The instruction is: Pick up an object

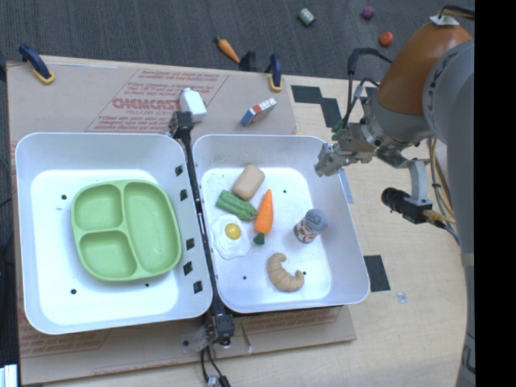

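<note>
Can point(310, 226) w/ unreadable label, right bin point(343, 252); "CHEMCAST" on cardboard point(105, 103).

We see a dark grey carpeted floor point(161, 6) beyond the bench, with a few small bits scattered on it. Printed cardboard point(153, 99) covers the pale wooden benchtop point(403, 297), held by blue clamps point(36, 63) along its far edge.
</note>
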